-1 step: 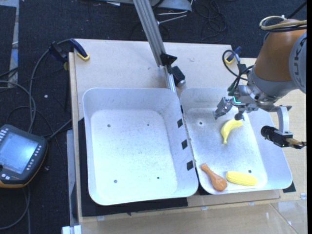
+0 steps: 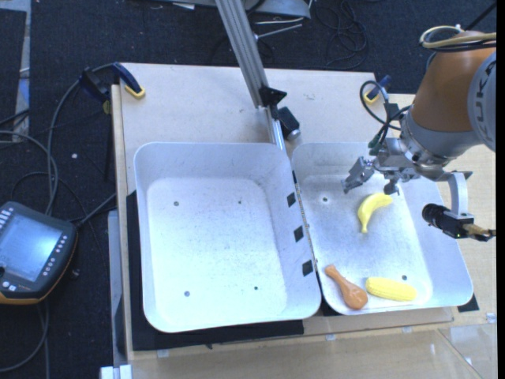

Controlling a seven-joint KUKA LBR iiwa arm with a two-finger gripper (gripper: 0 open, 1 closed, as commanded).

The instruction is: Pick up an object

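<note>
Two white bins on the counter (image 2: pixel 197 101). Right bin (image 2: pixel 442 279) holds three items: banana (image 2: pixel 372 209), corn cob (image 2: pixel 390 289), orange drumstick (image 2: pixel 348 287). End effector (image 2: pixel 374 178) spread wide, holding nothing, just above the banana.

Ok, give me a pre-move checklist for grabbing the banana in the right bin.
1. Banana in view, lying alone on the right bin floor: ok.
2. End effector near the banana, above and just behind it: ok.
3. Nothing between its fingers: ok.
4. Exactly centred over the banana: cannot tell.
5. Corn cob and orange drumstick lie apart from the banana, near the front wall: ok.
</note>
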